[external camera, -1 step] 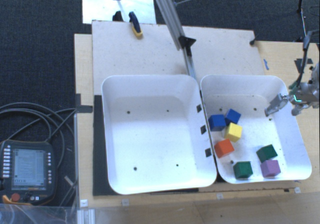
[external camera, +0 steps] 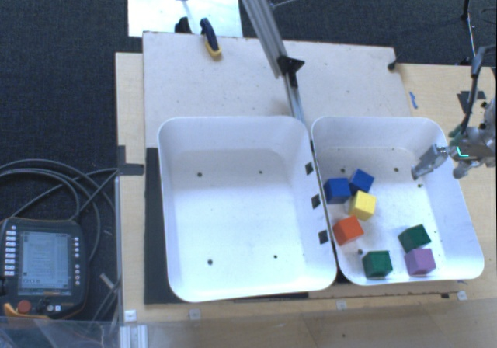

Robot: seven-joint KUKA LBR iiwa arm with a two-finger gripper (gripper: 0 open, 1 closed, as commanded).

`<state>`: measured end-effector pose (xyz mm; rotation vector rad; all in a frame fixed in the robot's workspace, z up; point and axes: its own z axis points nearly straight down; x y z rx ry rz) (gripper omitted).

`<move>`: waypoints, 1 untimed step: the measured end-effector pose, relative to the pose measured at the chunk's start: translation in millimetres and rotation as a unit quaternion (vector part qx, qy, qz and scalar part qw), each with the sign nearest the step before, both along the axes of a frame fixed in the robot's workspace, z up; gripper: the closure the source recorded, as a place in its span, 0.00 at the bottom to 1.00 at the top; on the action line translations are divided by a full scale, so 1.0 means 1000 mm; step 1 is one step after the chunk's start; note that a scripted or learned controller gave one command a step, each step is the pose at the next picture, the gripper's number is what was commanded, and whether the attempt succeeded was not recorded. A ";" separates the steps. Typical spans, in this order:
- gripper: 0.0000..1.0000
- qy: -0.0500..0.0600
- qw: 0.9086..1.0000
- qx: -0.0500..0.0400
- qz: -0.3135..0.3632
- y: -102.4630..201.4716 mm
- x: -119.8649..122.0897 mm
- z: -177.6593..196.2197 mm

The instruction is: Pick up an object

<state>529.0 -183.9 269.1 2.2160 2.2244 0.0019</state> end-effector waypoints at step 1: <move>0.00 0.002 1.000 0.000 -0.001 -0.009 -0.004 -0.048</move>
